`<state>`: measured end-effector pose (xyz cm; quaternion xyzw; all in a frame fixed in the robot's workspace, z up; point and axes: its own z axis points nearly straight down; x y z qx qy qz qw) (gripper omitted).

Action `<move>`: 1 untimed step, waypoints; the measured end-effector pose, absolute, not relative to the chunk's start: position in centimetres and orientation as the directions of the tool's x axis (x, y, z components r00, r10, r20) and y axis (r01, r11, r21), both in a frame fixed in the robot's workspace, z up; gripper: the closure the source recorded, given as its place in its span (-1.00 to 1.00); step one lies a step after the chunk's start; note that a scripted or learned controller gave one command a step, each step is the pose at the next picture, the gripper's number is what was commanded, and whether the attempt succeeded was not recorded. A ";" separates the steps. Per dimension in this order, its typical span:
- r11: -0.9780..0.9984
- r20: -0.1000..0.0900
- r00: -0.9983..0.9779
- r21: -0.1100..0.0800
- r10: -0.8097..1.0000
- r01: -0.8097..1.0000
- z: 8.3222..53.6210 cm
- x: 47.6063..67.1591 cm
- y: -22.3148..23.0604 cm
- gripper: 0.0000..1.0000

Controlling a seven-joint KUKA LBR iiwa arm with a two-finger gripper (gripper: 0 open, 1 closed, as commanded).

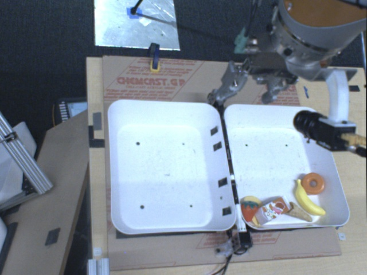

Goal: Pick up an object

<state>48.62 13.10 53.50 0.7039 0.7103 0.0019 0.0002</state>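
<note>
The right bin [269,136] holds several small items along its front edge: a yellow banana [308,198], an orange ring-shaped piece [313,183], a red-orange fruit [250,208], a white-and-red packet [273,209] and a tan cone [299,212]. My gripper [242,98] hangs above the back rim of the bins, near the divider, far from those items. Its two fingers stand apart with nothing between them. The left bin [163,165] lies beside it.
A black cylindrical device [311,125] on a white bracket reaches over the right bin's right rim. Behind the bins lie a cardboard sheet [172,76], a yellow clip [155,62] and a foil plate [136,15]. An aluminium bar [20,156] leans at the left.
</note>
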 end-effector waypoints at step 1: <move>0.009 0.003 -0.009 0.002 1.000 1.000 53.5 48.6 18.4 -1.00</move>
